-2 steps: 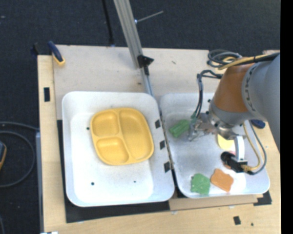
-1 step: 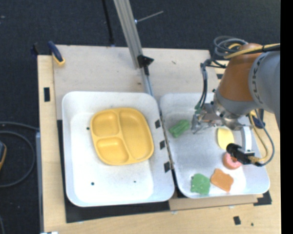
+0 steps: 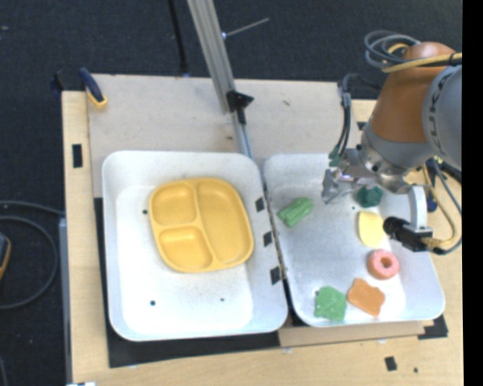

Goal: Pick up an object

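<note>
Arm (image 3: 410, 111) is reaching in from the right, pincer (image 3: 348, 185) hanging over the right bin's (image 3: 306, 167) far end; can't tell its state. Green block (image 3: 295, 211) is lying just left of it. Yellow tray (image 3: 200, 223) is sitting in the left bin (image 3: 129, 296) on the surface (image 3: 161, 111).

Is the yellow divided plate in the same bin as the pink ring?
No, the yellow divided plate lies in the left bin, the pink ring in the right bin.
</note>
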`<state>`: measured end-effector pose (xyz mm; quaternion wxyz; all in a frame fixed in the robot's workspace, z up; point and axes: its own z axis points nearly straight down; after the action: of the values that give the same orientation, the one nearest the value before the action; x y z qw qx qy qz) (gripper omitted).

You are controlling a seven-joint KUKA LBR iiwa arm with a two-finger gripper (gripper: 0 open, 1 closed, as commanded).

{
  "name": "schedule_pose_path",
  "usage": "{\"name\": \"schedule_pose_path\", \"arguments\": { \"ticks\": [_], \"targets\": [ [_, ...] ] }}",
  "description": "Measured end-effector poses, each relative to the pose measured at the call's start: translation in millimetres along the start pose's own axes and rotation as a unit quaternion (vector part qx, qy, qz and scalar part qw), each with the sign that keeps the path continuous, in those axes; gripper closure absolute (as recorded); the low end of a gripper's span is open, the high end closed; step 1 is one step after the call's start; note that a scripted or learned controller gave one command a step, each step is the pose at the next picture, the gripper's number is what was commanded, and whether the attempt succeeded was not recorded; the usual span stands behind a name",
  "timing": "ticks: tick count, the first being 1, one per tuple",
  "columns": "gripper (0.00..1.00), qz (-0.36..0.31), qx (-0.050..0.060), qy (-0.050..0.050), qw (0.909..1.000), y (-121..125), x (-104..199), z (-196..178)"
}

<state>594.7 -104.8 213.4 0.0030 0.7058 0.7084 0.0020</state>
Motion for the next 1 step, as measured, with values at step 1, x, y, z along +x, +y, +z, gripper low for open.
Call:
{"name": "schedule_pose_path", "arguments": {
  "ticks": [1],
  "targets": [
    [1.00, 0.000, 0.001, 0.000, 1.0000, 1.4, -1.4, -36.4]
  ]
}}
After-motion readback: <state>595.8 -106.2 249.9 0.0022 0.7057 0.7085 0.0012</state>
